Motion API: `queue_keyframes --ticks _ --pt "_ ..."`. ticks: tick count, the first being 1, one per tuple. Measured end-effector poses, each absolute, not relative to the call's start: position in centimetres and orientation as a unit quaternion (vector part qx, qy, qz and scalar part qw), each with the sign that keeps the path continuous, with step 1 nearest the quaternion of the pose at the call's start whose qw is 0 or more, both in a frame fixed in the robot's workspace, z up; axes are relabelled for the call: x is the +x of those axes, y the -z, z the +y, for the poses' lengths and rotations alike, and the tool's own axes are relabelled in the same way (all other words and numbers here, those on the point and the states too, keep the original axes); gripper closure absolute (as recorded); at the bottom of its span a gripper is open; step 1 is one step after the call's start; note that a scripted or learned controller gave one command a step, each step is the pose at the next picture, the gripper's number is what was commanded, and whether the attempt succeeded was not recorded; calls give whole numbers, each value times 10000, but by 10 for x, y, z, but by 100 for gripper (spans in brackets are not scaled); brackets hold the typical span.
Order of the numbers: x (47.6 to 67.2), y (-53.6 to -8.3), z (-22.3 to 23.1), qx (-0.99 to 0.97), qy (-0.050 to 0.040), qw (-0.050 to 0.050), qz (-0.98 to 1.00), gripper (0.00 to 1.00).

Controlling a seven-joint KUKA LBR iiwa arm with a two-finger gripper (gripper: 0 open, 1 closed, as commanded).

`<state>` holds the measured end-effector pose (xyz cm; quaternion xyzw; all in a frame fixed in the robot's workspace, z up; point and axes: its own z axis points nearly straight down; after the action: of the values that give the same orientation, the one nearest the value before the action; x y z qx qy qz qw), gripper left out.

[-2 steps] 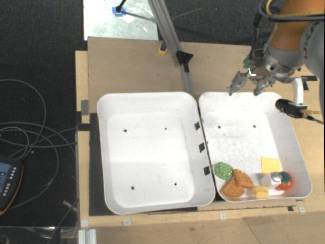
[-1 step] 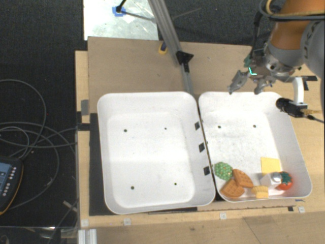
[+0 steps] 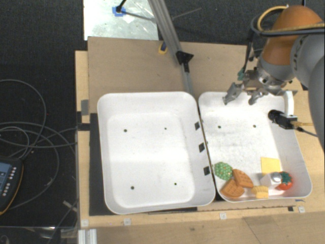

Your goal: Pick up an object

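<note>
My gripper (image 3: pixel 240 97) hangs over the far edge of the right bin (image 3: pixel 238 136), its two grey fingers spread open with nothing between them. The objects lie in a cluster at the bin's near end, well away from the gripper: a green bumpy piece (image 3: pixel 222 170), an orange waffle-like piece (image 3: pixel 242 178), a second orange piece (image 3: pixel 232 189), a small yellow piece (image 3: pixel 261 191), a yellow square block (image 3: pixel 270 164), a grey-white item (image 3: pixel 269 179) and a red and green item (image 3: pixel 285 181).
The left bin (image 3: pixel 147 151) lies beside the right one, joined by black clips (image 3: pixel 201 147). A grey pole (image 3: pixel 167 22) slants over the bench at the back. Cables and a handheld pendant (image 3: pixel 7 179) lie on the floor to the left.
</note>
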<state>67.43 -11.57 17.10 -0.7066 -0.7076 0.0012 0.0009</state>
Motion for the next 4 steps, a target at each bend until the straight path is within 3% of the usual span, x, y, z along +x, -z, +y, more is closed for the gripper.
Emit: queue_keyframes --ticks 1,2,3,4 --pt "675 -108 -117 -7064 -14 13 -7078 0" --pt "676 -91 -116 -7060 -1 -3 -7082 0" --pt "677 -102 -116 -7055 10 -18 -7087 100" --pt "677 -168 -114 -7059 27 -35 -7083 100"
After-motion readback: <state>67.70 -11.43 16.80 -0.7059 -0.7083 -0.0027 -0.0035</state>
